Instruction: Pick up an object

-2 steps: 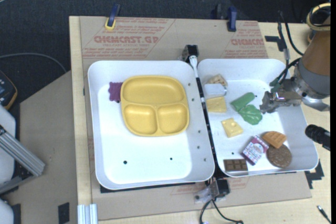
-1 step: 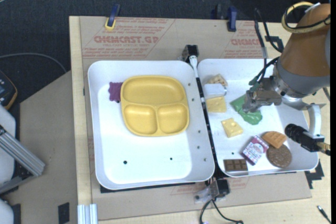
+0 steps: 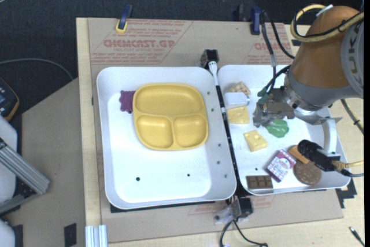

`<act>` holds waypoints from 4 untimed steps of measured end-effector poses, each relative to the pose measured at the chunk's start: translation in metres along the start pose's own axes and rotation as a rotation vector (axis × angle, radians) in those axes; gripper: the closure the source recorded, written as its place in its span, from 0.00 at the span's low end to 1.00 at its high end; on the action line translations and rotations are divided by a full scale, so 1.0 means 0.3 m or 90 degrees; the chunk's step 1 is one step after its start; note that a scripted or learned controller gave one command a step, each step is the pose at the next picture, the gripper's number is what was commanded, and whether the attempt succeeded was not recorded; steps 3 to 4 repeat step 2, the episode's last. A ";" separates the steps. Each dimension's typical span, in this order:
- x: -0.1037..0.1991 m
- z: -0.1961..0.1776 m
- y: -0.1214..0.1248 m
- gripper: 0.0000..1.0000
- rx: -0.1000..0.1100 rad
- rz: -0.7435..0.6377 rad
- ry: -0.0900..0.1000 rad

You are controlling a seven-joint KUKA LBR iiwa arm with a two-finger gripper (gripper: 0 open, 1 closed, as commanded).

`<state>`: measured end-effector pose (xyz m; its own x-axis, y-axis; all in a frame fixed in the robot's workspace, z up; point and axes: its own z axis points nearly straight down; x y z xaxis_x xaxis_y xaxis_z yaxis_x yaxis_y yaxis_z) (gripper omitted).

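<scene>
The left bin carries a yellow divided plate toward its far edge, with a purple item touching the plate's left side. The right bin holds smaller things — pale yellow wedges, a brown block at its near edge, a pink packet. The gripper sits low over a green object mid-bin — how far it is open, and whether it grips anything, cannot be told.

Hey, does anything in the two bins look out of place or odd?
Mostly no. One oddity: a purple item in the left bin sits wedged against the yellow divided tray, partly hidden by its rim. The right bin's small items lie scattered but nothing looks spilled.
</scene>
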<state>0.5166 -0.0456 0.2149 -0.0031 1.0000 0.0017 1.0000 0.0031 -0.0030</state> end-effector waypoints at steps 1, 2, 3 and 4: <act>-0.026 -0.003 -0.001 1.00 -0.001 0.002 -0.001; -0.009 0.001 -0.005 1.00 0.000 0.001 0.000; -0.009 0.001 -0.005 1.00 0.000 0.001 0.000; -0.009 0.001 -0.005 1.00 0.000 0.001 0.000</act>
